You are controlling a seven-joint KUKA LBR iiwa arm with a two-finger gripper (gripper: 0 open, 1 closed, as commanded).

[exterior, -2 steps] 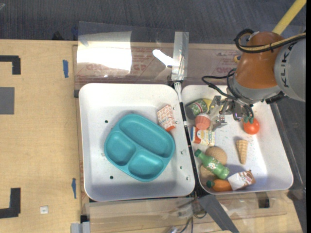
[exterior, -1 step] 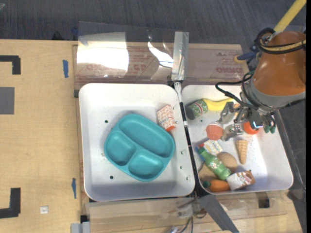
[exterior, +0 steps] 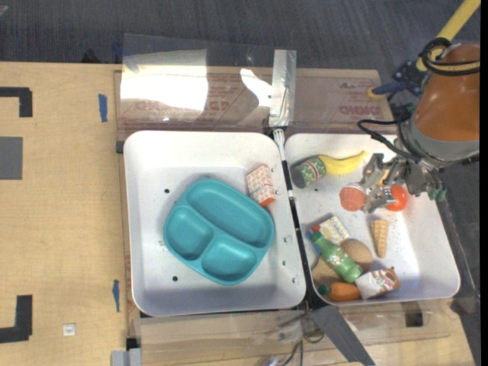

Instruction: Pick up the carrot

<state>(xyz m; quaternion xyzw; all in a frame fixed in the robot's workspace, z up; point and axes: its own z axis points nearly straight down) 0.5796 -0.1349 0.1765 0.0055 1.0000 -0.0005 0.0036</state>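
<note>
The carrot [exterior: 344,291] is a small orange piece lying at the front edge of the right bin [exterior: 427,242]. It is wedged between a green bottle [exterior: 336,257] and a red-and-white carton [exterior: 377,282]. My gripper [exterior: 379,184] hangs over the back half of the same bin, well behind the carrot. It is between a red disc [exterior: 351,197] and an orange-red tomato [exterior: 396,197]. The arm's orange band [exterior: 451,105] sits above it at the right.
The right bin also holds a green can [exterior: 308,171], a banana [exterior: 342,161], an ice-cream cone [exterior: 380,237], a small carton [exterior: 333,228] and a brown potato [exterior: 356,251]. In the left bin [exterior: 145,204] lie a teal divided plate [exterior: 219,229] and a small carton [exterior: 261,183].
</note>
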